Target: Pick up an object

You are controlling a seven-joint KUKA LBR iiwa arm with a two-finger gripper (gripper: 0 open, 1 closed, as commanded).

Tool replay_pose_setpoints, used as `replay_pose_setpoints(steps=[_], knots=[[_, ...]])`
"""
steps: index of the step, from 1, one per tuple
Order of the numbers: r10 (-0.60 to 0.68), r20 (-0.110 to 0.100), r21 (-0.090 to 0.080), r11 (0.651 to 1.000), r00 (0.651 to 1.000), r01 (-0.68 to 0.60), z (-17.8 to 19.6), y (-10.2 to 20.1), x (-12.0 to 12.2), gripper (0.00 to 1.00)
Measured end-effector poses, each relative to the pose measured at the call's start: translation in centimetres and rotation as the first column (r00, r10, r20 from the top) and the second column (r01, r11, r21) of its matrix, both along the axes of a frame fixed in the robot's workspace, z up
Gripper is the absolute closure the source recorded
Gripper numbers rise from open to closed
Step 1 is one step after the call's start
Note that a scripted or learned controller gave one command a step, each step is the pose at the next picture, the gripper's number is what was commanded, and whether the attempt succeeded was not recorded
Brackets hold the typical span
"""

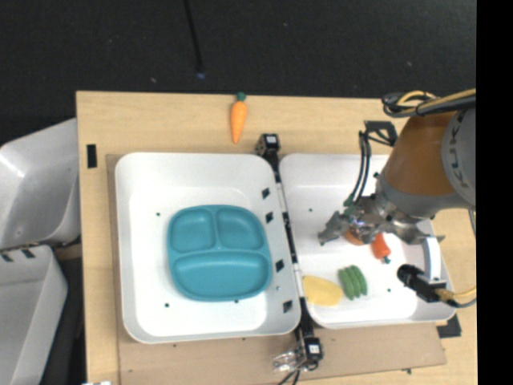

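Two white bins [128,215] side by side on a bench. Big blue plate [218,252] in the left one. Gripper [353,229] low in the right bin, maybe touching something orange [380,247]; jaws hard to see, cannot tell. Yellow thing [323,291] and green thing [352,281] near the front. Toy carrot [238,118] on the bench behind.

Arm [433,163] cut off at right edge. Wrist hides gripper [346,229] fingers. Small orange-red item [380,247] beneath wrist partly covered; identity unclear. Right bin [321,175] far-right corner hidden.
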State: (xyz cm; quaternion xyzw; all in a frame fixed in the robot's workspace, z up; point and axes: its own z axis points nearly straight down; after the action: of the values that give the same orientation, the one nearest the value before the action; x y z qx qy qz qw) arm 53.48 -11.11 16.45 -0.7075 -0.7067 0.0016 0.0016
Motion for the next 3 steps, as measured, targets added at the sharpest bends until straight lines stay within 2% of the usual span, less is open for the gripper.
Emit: replay_pose_setpoints(steps=[1, 2, 3], knots=[[-0.002, -0.001, 0.000, 1.000, 1.000, 0.002, -5.9, 0.8, -0.2, 0.00], [-0.010, 0.007, -0.001, 1.000, 1.000, 0.010, -4.4, 0.6, 0.0, 1.00], [0.004, 0.012, -0.002, 1.000, 1.000, -0.004, 1.6, 0.6, 0.7, 1.00]])
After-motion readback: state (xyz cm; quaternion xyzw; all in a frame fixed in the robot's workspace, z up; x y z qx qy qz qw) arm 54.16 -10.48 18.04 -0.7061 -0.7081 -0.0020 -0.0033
